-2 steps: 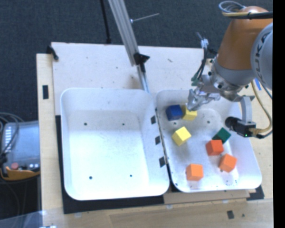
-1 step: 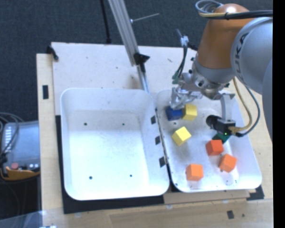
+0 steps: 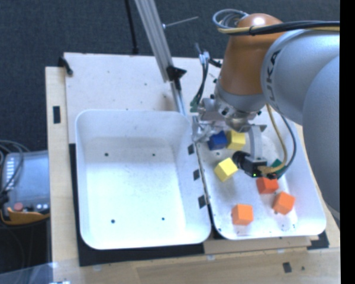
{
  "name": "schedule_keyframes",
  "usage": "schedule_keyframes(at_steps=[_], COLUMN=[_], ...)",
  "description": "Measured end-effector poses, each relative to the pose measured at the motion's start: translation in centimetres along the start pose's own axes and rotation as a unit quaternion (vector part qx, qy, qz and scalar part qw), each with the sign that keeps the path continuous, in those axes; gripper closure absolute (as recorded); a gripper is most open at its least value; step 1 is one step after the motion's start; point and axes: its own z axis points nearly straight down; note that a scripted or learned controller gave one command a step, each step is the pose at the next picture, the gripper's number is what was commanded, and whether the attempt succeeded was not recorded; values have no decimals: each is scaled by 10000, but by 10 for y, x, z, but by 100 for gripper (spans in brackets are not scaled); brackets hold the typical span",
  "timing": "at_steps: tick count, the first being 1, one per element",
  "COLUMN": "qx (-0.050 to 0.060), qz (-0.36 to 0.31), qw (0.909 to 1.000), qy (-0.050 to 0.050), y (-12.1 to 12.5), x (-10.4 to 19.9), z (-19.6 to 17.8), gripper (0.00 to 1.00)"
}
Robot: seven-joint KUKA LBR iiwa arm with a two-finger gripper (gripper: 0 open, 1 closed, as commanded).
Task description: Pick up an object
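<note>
Six small blocks lie in the right bin (image 3: 310,215). A blue block (image 3: 218,140) sits at the far left of the group, close under the arm's wrist, and a yellow block (image 3: 237,139) lies just to its right, touching or nearly touching it. A second yellow block (image 3: 226,169) lies nearer, turned at an angle, apart from those two. Three orange blocks sit in the near part of the bin: one (image 3: 267,185) in the middle, partly covered by a dark cable, another (image 3: 284,203) just to its right and nearer, and the third (image 3: 242,213) off to the left near the front wall.
</note>
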Motion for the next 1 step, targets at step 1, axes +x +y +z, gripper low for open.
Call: schedule_keyframes(at_steps=[1], qx=[12], qz=[-5], qw=[10000], qy=[2], y=[-5], x=[56], z=[12], gripper=[100])
